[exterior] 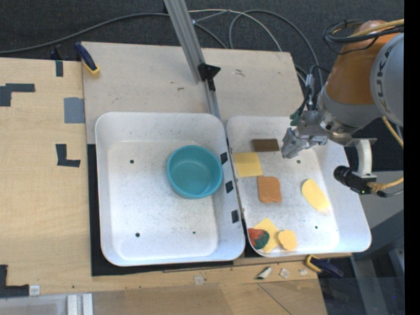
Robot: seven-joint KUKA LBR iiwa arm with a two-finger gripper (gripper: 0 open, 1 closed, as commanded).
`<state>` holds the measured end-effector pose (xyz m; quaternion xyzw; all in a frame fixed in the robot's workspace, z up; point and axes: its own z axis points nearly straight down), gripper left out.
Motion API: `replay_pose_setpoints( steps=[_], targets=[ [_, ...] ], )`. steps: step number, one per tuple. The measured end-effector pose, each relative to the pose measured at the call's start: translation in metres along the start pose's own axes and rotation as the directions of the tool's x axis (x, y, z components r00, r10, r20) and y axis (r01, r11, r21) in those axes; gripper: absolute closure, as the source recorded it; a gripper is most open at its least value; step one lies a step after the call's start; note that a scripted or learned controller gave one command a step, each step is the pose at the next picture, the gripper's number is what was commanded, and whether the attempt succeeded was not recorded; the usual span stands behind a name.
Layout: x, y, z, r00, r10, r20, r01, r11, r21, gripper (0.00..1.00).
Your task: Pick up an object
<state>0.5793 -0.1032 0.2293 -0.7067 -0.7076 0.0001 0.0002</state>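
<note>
The grey two-finger gripper (292, 146), whose grip state I could not tell, hung over the right-hand shallow white bin (341, 238), just right of the flat dark-brown rectangular block (265, 145), whose long axis ran left-right near the bin's far wall.

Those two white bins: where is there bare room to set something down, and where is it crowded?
The left bin has bare floor all round the blue bowl, widest toward its near and left walls. The right bin is crowded: brown block, yellow square, orange piece, yellow oval and a near-corner cluster, with the tool above. Its freest patch lies near the right wall.
</note>
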Motion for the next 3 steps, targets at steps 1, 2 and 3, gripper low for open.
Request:
replay_pose_setpoints(
  steps=[1, 2, 3],
  targets=[
    [0.045, 0.0, 0.007, 1.0, -0.004, 0.0, 0.004, 1.0, 0.001, 1.0],
    [0.099, -0.007, 0.016, 1.0, -0.005, -0.001, 0.005, 1.0, 0.003, 1.0],
    [0.163, -0.005, 0.017, 1.0, -0.007, -0.002, 0.007, 1.0, 0.001, 1.0]
  ],
)
